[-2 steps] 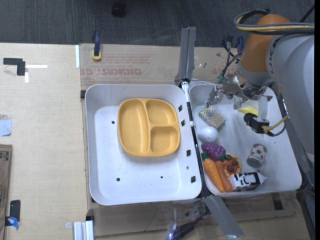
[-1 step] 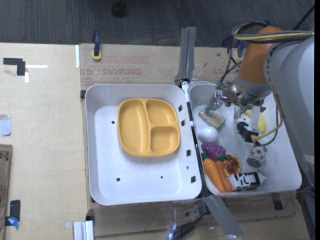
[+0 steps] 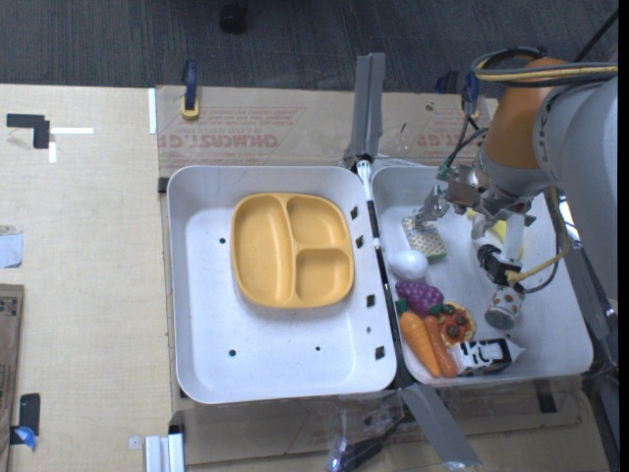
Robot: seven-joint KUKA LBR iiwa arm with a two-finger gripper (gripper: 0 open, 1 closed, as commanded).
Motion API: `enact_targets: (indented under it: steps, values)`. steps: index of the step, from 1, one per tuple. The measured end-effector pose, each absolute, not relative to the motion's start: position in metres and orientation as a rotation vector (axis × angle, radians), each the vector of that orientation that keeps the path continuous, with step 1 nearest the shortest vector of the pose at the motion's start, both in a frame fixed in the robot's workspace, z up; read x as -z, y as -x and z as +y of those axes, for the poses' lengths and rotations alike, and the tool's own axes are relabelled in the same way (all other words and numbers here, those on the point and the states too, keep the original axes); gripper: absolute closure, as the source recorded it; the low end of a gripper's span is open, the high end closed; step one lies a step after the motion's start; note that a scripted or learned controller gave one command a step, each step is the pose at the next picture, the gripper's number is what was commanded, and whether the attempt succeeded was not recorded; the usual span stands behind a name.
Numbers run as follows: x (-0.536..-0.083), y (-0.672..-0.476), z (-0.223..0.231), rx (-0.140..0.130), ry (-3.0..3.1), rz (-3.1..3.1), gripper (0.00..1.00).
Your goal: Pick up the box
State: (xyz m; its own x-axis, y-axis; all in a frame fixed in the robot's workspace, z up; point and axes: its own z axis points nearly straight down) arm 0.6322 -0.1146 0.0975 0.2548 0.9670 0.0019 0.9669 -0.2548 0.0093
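The box (image 3: pixel 486 354), black and white, lies at the near edge of the right bin (image 3: pixel 565 342), just beside a carrot (image 3: pixel 425 345) and a pizza slice (image 3: pixel 452 323), with a small can (image 3: pixel 502 307) close behind it. The gripper (image 3: pixel 462 205) hovers toward the bin's far end above a patterned packet (image 3: pixel 423 234), well apart from the box, and whether it's wide or narrow I can't tell. Best approach, I'd say: come down from the can side, clear of the carrot, straddling the box's short width.
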Motion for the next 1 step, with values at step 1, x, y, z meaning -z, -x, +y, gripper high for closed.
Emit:
enact_targets:
  steps: [1]
  values:
    - [-0.0978,-0.6269,-0.1102,-0.013,-2.528,1.851,0.00]
